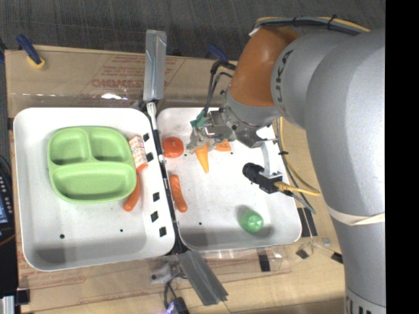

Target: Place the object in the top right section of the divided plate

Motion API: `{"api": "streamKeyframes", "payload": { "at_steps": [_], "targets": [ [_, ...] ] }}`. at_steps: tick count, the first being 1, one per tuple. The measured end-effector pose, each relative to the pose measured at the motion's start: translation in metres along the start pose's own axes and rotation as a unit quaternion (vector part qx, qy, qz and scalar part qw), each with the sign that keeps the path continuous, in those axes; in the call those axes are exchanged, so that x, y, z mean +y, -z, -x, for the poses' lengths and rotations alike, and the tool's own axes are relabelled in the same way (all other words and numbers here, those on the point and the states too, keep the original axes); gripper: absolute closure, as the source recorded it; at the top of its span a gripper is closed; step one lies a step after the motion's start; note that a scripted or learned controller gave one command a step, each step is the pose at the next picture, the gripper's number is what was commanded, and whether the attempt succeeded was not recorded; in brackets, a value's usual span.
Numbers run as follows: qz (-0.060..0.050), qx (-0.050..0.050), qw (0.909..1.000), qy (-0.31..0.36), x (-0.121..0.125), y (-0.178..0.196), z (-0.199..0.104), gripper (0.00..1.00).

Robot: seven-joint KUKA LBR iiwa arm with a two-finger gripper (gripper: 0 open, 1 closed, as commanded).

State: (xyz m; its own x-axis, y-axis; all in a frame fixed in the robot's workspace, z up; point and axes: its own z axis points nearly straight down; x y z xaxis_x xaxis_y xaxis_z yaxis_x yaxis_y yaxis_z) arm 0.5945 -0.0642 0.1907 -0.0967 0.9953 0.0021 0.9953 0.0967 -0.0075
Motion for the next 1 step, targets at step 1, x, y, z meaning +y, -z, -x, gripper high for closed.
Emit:
{"api": "streamKeyframes", "payload": {
  "at_steps": [1],
  "targets": [
    [0.002,-0.001,0.9994,-0.034,0.0696,0.0002,-0.0805,1.00]
  ]
}}
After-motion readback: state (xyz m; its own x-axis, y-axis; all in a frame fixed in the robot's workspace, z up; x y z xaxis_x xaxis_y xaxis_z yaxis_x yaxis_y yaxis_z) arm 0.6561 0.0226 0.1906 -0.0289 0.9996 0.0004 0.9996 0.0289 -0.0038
